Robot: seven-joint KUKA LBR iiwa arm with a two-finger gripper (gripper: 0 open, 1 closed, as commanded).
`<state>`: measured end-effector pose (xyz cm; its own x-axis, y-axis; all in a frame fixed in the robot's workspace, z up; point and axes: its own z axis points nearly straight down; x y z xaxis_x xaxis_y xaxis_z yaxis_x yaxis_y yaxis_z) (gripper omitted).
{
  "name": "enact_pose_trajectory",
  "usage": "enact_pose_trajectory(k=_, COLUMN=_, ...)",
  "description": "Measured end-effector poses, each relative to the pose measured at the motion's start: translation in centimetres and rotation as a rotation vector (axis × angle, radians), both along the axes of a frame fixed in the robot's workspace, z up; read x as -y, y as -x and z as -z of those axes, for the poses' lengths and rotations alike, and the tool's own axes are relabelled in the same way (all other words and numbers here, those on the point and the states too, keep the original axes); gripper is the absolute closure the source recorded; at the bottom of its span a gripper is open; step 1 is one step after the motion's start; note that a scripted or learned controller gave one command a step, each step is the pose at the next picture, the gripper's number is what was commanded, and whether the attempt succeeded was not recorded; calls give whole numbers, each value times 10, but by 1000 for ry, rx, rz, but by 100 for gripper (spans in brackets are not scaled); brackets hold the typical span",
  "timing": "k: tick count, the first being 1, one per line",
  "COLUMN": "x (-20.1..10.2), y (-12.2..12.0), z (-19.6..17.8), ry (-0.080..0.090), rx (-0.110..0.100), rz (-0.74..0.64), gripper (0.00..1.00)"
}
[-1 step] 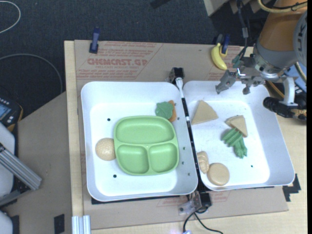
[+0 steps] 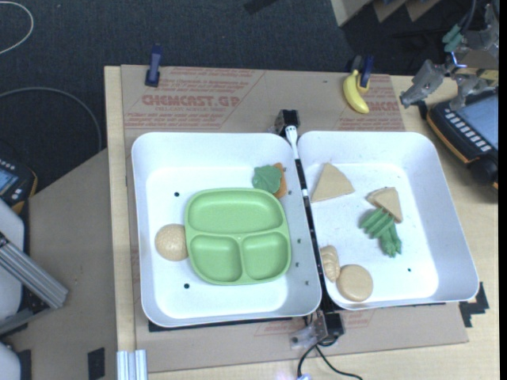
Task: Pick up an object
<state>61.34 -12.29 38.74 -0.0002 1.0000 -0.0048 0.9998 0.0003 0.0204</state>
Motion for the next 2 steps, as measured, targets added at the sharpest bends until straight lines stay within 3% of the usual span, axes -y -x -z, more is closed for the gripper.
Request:
enact_pose_trajectory(k=1, x=-81, y=24, z=-93, ry=-5, rx=-7, rz=-8, gripper=0)
enact_pose_trajectory(k=2, x=-76, y=23, z=-97, ry=-2, rx=-13, rz=-1, gripper=100)
